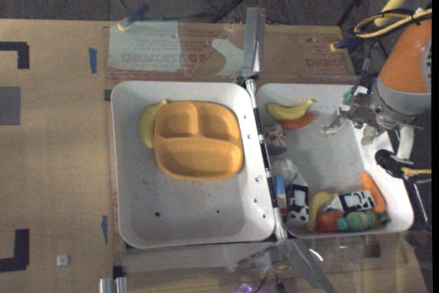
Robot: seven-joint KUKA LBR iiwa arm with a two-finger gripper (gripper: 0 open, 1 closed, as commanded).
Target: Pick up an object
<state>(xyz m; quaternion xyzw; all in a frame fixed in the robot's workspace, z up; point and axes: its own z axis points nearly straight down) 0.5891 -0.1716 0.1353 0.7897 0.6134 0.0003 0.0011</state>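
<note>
Grey two-finger gripper (341, 119) over the right white bin (319, 154), near its far right corner — fingers' spread impossible to tell. Just left: small yellow plastic banana (289, 109) touching an orange-red piece (299, 121). Along the near wall, crowded toys — black-and-white cow figure (297, 204), green-and-red vegetable (350, 221). Left bin: orange divided tray (198, 138).

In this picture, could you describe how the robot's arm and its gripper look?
The arm is a rounded body with a broad orange band and grey below it. Yellow and black cables loop over its top. The gripper is a small metallic silver assembly with thin parts, above the right bin.
</note>
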